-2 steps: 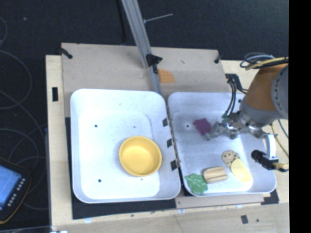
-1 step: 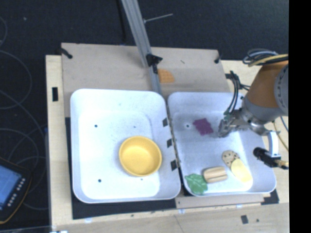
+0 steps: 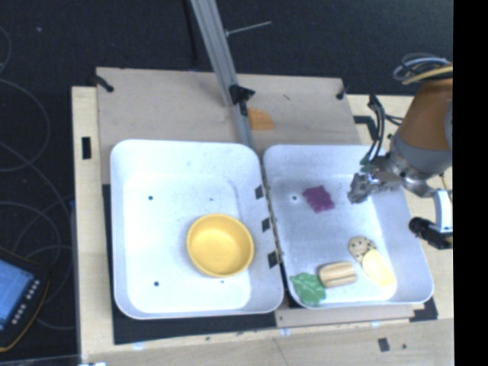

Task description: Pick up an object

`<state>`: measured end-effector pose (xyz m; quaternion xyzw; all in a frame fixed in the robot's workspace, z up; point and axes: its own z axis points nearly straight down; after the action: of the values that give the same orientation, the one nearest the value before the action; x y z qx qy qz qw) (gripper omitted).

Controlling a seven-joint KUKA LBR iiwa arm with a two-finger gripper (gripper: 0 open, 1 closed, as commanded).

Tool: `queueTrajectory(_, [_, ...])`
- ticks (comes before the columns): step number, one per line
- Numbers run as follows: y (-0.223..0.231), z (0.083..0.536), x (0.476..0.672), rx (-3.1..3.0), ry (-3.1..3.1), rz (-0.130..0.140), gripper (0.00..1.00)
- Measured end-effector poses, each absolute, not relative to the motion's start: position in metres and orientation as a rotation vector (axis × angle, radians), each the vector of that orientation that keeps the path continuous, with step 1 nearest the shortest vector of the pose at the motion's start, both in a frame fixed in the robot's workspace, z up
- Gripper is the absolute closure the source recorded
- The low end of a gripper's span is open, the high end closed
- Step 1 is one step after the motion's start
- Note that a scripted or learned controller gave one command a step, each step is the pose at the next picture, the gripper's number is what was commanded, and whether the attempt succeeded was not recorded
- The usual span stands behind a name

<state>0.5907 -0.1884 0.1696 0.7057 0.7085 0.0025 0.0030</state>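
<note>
My gripper (image 3: 361, 190) hangs over the right bin (image 3: 347, 162), near its right wall, a short way right of a purple piece (image 3: 318, 198). The frame does not let me tell how the gripper stands, and nothing shows in it. Lower in the same bin lie a round speckled tan piece (image 3: 361, 245), a pale yellow piece (image 3: 377, 267), a tan cylinder (image 3: 337, 274) and a green piece (image 3: 307, 287) in the front left corner. A yellow bowl (image 3: 220, 244) sits in the left bin (image 3: 152, 174).
A grey metal post (image 3: 217, 52) slants up from between the two bins at the back. An orange tag (image 3: 259, 120) lies on the bench behind the bins. A dark tablet (image 3: 15, 296) rests off the bench at the lower left.
</note>
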Motion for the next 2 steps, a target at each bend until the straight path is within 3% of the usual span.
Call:
queueTrajectory(1, [-0.189,0.224,0.593,2.211,2.222,0.007,1.00])
queueTrajectory(2, [-0.130,0.226,0.614,2.211,2.230,0.005,1.00])
